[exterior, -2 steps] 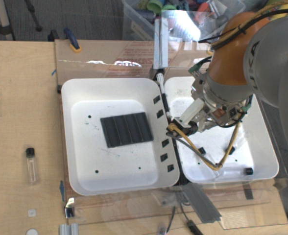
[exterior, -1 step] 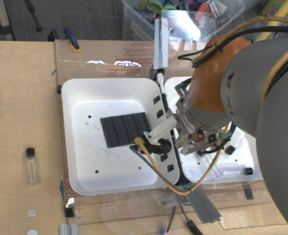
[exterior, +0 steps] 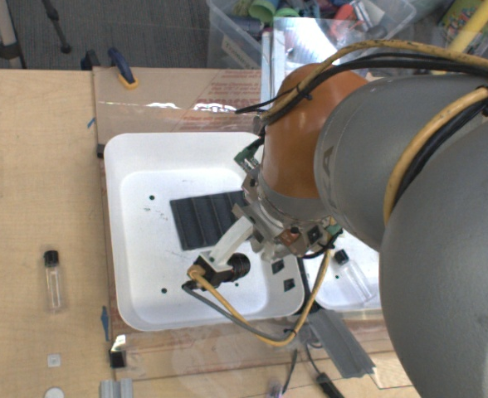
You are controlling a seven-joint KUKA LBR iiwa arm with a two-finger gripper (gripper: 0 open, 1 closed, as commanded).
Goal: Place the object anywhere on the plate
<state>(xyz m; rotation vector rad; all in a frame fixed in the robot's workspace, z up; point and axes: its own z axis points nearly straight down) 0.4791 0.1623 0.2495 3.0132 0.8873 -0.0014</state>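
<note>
On the wooden bench (exterior: 28, 139), nearest the camera and towards the view's left, a small glass vial (exterior: 53, 280) with a black cap lies on its side, well apart from the bins. A black-and-yellow clip (exterior: 116, 356) sits by the near corner of the left bin (exterior: 111, 222). Inside that bin, two small black squares (exterior: 282, 275) lie near its right wall. Farther in, the black ribbed plate (exterior: 202, 220) lies flat on the bin floor, with its right end hidden beneath the wrist. The gripper (exterior: 269, 237) hangs low over the plate's right end. I cannot tell whether it is open or closed, or whether it holds anything, as the wrist covers it from above. The grey arm (exterior: 418, 206), with its orange band (exterior: 298, 139), reaches in from the right and covers most of the right bin (exterior: 362, 298). Beyond the bins, a blue clamp (exterior: 125, 75) rests at the bench's far edge. Behind that stands a clear tub (exterior: 327, 11) of coloured items.
</note>
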